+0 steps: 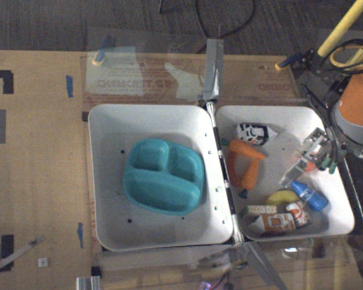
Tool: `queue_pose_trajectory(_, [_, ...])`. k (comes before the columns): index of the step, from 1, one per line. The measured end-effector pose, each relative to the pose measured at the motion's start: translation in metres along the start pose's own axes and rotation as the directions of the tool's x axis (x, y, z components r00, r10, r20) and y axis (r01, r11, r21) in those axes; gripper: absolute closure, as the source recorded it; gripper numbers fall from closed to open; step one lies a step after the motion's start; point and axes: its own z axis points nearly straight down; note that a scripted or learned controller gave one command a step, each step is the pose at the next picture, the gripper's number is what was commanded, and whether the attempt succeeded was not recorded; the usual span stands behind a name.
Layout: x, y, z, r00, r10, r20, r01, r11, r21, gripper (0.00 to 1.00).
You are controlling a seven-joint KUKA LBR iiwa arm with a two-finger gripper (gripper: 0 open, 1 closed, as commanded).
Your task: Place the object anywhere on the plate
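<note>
Objects for the job sit in the right bin (336,222): an orange hammer-like toy (247,161) at centre-left, a black-and-white item (254,132) above it, a blue bottle (309,196), a yellow piece (282,196) and a red-and-white packet (284,220) low down. Teal divided plate (164,176) waits in the left bin (109,132), mid-frame. Gripper (317,156) hovers at the right bin's right side; whether its jaws are parted or closed, I cannot tell.

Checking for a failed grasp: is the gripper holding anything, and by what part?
Nothing shows between the fingers of the gripper. It hangs over the right bin, above the blue bottle.
</note>
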Motion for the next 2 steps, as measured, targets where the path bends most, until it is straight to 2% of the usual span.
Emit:
queue_pose_trajectory(1, [-0.002,0.0,-0.011,1.0,0.002,0.005,-0.002,1.0,-0.003,1.0])
queue_pose_trajectory(2, [0.003,0.062,-0.026,0.982,-0.189,0.004,0.189,0.982,-0.001,1.0])
